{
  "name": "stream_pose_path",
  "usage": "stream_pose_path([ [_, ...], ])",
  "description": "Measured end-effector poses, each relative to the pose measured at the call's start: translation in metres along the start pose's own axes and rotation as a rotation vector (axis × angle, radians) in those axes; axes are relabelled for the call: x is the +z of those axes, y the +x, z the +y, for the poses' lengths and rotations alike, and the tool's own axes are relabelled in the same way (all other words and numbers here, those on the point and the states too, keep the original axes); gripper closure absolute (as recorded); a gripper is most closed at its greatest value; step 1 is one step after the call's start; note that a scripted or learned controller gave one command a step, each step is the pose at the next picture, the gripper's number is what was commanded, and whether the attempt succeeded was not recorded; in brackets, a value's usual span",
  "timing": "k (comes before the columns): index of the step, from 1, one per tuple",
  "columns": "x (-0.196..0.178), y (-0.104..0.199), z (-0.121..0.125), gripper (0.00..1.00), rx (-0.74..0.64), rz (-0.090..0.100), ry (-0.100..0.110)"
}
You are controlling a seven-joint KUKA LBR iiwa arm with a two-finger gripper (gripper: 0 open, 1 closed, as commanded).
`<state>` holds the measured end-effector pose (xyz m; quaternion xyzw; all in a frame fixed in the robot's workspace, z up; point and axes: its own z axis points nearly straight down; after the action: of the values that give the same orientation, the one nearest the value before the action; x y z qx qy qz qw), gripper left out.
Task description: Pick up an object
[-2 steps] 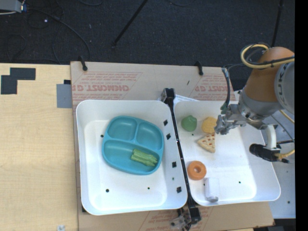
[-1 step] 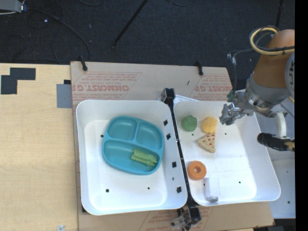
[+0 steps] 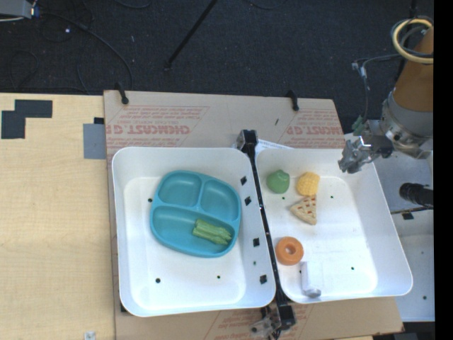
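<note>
Lying nearest the camera, a small grey-white piece (image 3: 309, 280) is resting at the front of the right bin (image 3: 368, 261), just behind it an orange ring (image 3: 289, 250). Farther back a pizza-slice toy (image 3: 305, 210), a yellow corn toy (image 3: 307, 184) and a green round toy (image 3: 278, 181) are sitting loosely apart, leaving room for a grasp. The left bin (image 3: 134, 275) is holding a blue divided plate (image 3: 195, 211) with a green bean toy (image 3: 213, 231) in its front compartment. The gripper (image 3: 352, 156) is hovering over the right bin's back corner, carrying nothing I can see; how wide it is set I cannot tell.
</note>
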<state>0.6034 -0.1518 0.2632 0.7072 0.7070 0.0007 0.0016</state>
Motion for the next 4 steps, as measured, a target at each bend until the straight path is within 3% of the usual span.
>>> stream_pose_path([
  [1,0.000,0.051,0.007,1.00,-0.005,0.003,0.005],
  [2,0.007,0.114,0.004,1.00,-0.006,0.003,0.008],
  [4,0.019,0.212,-0.012,1.00,-0.006,0.003,0.008],
])
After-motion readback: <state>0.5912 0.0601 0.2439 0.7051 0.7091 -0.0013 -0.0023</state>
